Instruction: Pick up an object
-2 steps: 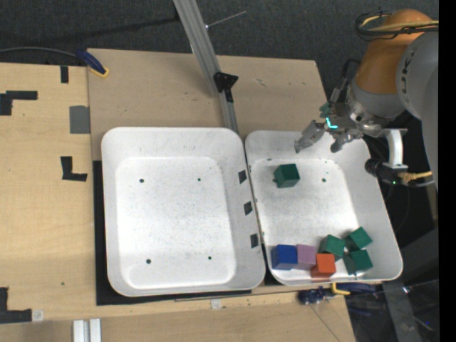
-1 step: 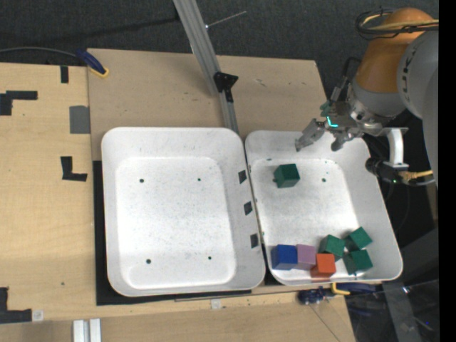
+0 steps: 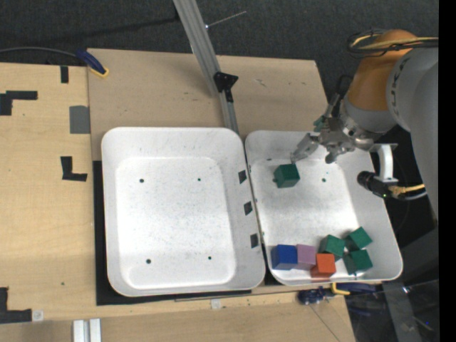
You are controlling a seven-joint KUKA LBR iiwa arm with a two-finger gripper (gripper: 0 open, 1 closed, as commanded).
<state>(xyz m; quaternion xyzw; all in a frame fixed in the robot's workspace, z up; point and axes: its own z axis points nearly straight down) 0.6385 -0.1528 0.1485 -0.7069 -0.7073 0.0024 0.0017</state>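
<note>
The gripper (image 3: 313,148), jaws spread and empty, is poised just beside a green block (image 3: 286,175); lowering and closing is needed next.

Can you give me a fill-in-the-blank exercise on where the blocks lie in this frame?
1. Every block lies in the ____ bin of the camera view.
2. The lone block near the gripper is ____ in colour.
3. In the cluster at the bin's near edge, the blue block touches a ____ block on its right.
4. The orange block lies at the ____ edge of that bin.

Missing words: right; green; purple; near
</note>
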